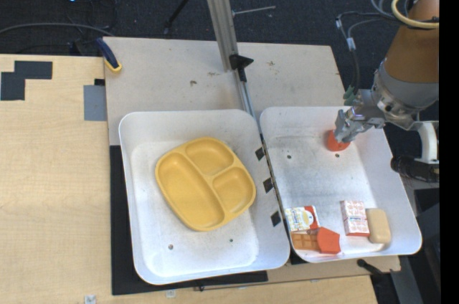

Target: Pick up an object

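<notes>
In the right bin a small red object lies near the far edge. My gripper hangs directly over it, its tip touching or just above the red object. Along the bin's near edge lie a small printed carton, an orange-red piece, a pink-and-white box and a tan block.
The left bin holds a yellow divided plate. A metal post rises behind the bins, between them. The grey arm with its orange band reaches in from the right.
</notes>
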Controlling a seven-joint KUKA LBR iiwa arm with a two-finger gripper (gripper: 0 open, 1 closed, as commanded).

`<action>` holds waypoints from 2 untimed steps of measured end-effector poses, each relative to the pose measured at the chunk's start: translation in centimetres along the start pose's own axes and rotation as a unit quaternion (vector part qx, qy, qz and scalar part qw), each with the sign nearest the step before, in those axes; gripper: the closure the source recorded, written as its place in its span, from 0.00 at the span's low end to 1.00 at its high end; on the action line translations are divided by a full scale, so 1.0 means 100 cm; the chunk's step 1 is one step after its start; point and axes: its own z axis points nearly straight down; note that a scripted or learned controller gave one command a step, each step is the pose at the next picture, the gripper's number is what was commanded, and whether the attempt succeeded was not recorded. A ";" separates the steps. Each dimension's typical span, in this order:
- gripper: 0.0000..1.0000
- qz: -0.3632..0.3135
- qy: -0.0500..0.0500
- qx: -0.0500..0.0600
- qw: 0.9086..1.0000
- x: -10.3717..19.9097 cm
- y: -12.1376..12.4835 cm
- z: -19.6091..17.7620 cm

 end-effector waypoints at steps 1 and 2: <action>1.00 0.000 0.000 0.001 1.000 0.044 0.003 0.013; 1.00 0.000 0.000 0.002 1.000 0.086 0.010 0.017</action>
